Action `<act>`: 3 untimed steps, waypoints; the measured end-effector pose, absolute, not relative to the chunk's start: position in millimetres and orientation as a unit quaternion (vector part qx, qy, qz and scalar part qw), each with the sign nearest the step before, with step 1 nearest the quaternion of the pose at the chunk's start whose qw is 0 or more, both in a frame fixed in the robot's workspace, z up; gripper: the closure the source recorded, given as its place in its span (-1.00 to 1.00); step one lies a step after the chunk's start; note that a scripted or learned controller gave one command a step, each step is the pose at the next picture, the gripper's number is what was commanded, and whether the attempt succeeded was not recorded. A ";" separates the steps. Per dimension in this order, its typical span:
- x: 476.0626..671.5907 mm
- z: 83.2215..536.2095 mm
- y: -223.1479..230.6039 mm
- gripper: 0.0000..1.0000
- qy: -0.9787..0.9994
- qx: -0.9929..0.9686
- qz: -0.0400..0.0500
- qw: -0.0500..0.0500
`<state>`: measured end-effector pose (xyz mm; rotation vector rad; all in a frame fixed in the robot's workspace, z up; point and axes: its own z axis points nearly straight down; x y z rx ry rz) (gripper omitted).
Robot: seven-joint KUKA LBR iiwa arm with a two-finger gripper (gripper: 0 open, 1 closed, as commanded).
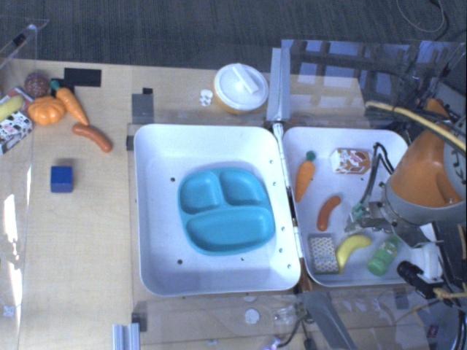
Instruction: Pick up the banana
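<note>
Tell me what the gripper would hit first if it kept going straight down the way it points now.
Most likely the banana: the gripper hangs just above its upper end in the right bin, pointing down. Height is unclear from this slanted view, so it may land slightly beside it.

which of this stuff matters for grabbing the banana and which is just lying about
Job: banana, end effector just above it, right bin.

Lying about: carrot, sausage, green bottle, sponge, blue tray, blue block.

No readable text, labels or numbers
</note>
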<state>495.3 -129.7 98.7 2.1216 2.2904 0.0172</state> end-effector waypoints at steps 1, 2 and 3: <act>495.2 98.6 -129.7 -1.00 0.734 0.679 0.005 0.010; 492.6 89.9 -138.0 -1.00 0.723 0.691 0.006 0.004; 493.2 89.8 -140.7 -1.00 0.719 0.695 0.006 0.005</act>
